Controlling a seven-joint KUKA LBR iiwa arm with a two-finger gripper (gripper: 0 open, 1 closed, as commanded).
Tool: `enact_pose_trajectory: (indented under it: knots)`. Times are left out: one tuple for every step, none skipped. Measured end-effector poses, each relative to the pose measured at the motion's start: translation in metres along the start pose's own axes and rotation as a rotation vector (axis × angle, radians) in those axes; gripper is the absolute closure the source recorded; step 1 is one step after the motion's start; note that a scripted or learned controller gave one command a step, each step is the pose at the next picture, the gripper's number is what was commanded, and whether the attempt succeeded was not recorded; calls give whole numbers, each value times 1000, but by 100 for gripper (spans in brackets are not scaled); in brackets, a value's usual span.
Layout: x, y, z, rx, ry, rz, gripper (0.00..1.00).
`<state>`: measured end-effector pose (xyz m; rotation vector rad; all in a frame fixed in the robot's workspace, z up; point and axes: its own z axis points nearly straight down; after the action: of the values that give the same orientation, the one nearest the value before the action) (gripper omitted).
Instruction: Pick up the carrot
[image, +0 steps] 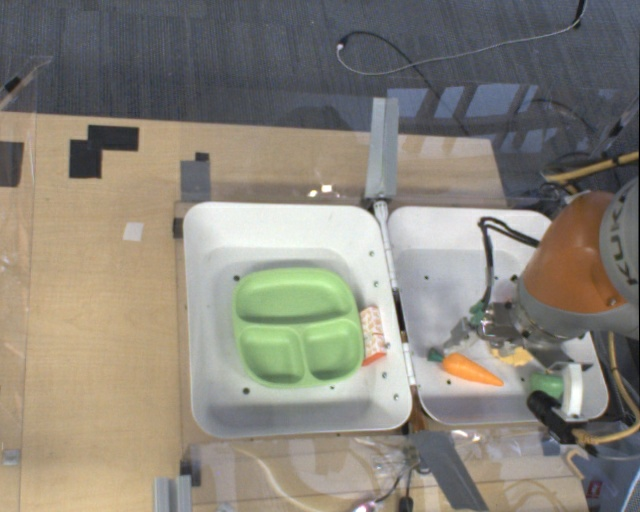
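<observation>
Lying in the right bin (440, 235), lower right of the frame, the carrot (470, 370) rests flat, green stub toward the left. The gripper (478, 328) hovers just above it; its opening cannot be determined, nothing seen held. Recommended: descend square across the carrot's thick middle, then close.

– How are the bins (290, 225) finished?
– Smooth white plastic with a slight sheen is seen; the tray (297, 325) looks like matt green plastic.
– And the carrot (472, 370)?
– A smooth, plastic-like orange skin is shown. The bench (90, 300) appears as pale wood grain.
</observation>
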<state>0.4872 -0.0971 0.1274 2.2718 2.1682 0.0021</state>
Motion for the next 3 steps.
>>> enact_pose_trajectory:
  knots:
    - [21,0,-57,-3,0,138,0]
    - [15,1,34,-6,0,59,0]
    - [17,3,23,-10,3,57,100]
